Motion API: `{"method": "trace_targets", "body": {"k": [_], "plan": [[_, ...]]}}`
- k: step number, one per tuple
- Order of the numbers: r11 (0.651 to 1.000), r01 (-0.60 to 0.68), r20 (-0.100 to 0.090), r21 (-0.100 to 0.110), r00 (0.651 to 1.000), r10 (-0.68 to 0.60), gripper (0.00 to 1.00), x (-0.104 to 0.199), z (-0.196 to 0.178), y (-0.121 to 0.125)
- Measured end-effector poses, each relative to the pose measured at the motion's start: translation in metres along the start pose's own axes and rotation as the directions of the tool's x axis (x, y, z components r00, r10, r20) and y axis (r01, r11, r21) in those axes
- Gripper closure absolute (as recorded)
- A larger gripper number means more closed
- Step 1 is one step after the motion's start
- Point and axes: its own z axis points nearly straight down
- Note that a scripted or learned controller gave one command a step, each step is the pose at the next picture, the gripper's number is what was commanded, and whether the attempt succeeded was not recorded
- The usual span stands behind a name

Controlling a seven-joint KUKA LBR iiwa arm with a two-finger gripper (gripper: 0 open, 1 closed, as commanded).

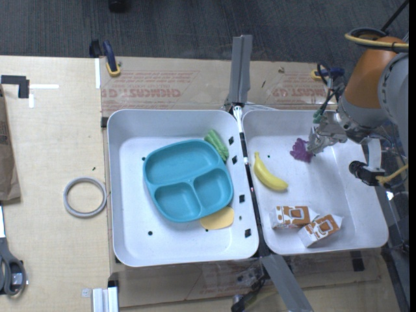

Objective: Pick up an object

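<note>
Right bin (pixel 364 239) — one banana (pixel 268 174), two cartons (pixel 305 221), one purple toy (pixel 299 150).

Bench (pixel 52 142) bears two bins (pixel 130 239) (tape ring (pixel 85 196) beside).

Likely a robotics lab, white bins (pixel 123 194), taped cardboard bench (pixel 169 83)

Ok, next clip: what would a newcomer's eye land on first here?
Probably the bright blue divided plate in the left bin, with a green item at its upper right edge. Next, the yellow banana in the right bin, and the tool right beside a purple item.
</note>
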Motion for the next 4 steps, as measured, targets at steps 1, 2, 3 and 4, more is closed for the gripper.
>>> {"method": "trace_targets", "body": {"k": [1, 2, 3, 4], "plan": [[1.0, 0.0, 0.0, 0.0, 1.0, 0.0, 0.0, 0.0, 0.0, 0.0], [0.999, 0.046, -0.002, 0.0, 0.999, -0.046, 0.0, 0.013, 0.009, 0.006], [0.986, 0.169, -0.002, 0.0, 0.986, -0.169, 0.0, 0.035, 0.009, 0.001], [0.971, 0.239, -0.002, -0.001, 0.971, -0.239, 0.0, 0.061, 0.009, -0.008]]}}
